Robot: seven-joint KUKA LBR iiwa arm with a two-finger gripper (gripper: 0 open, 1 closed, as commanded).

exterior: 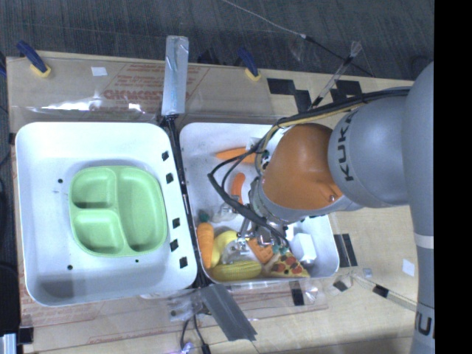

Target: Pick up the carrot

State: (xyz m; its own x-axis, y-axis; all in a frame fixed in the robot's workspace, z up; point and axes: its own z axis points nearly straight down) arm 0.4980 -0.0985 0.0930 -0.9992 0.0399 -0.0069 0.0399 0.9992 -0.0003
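An orange carrot (205,243) lies along the left wall of the right bin (193,153), near its front corner, with a small green bit at its far end. My gripper (248,243) reaches down into the front part of that bin, just right of the carrot, among the toy foods. The orange wrist band and grey arm hide most of the bin's middle. I see nothing lifted clear of the bin.
Two more orange pieces (230,153) (237,186) lie farther back in the right bin. A yellow fruit (223,240), a long yellow piece (236,271), a pizza slice (286,264) and a white block (304,248) crowd the front. The left bin (44,146) holds a green divided plate (118,209).
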